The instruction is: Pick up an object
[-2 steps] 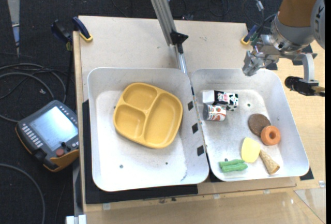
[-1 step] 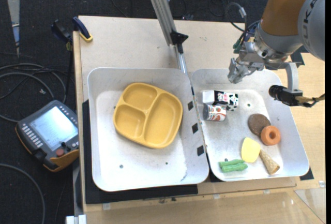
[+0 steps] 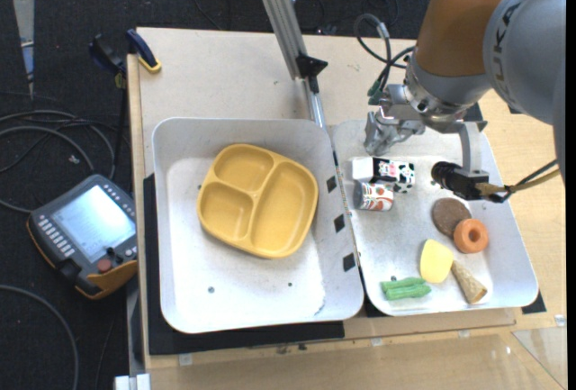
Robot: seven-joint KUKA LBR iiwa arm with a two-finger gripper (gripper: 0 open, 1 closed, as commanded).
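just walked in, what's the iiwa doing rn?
Pick attempt in progress. The gripper hovers over the back of the right bin, just above the small carton and the can lying on its side; nothing visible between its fingers. Other items in that bin sit untouched: a brown disc, an orange ring, a yellow piece, a green piece and a cone. The left bin holds a yellow divided plate.

Grey arm with an orange band, black cables and a metallic gripper
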